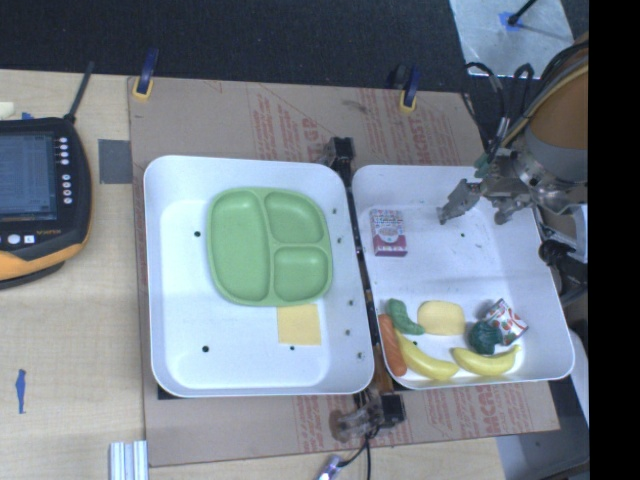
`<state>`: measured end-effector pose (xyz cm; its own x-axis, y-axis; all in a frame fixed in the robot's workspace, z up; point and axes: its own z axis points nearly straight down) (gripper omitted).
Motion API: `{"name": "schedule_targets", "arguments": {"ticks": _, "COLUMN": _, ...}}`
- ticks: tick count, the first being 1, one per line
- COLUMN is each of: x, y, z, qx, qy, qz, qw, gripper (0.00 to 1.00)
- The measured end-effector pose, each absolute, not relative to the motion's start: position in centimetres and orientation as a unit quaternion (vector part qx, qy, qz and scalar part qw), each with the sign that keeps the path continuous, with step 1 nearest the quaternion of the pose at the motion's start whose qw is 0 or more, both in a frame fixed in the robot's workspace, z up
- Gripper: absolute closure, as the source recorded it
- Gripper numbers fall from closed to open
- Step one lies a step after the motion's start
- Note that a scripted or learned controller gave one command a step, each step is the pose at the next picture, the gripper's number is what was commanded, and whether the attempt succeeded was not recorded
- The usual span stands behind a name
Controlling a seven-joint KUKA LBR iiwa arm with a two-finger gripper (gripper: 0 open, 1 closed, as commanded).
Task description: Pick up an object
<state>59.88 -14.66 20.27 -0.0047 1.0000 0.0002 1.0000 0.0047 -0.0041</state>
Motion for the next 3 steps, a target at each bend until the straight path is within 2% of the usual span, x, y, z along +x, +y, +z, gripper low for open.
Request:
{"name": "schedule_targets", "arguments": {"ticks": 1, "x": 50.6, "y": -13.0, "z": 9.6, "qx": -0.705, "qy": -0.709, "qz": 0.0022, "qw": 0.003, "gripper": 0.00}}
{"name": "schedule_targets", "arguments": {"ticks": 2, "x": 51.4, "y": -9.2, "z": 9.2, "qx": -0.705, "qy": -0.710, "qz": 0.0015, "qw": 0.002, "gripper": 0.00}}
{"name": "schedule_targets", "arguments": {"ticks": 3, "x": 51.4, "y": -9.4, "z": 10.2, "qx": -0.703, "qy": -0.711, "qz": 0.0028, "qw": 0.002, "gripper": 1.00}}
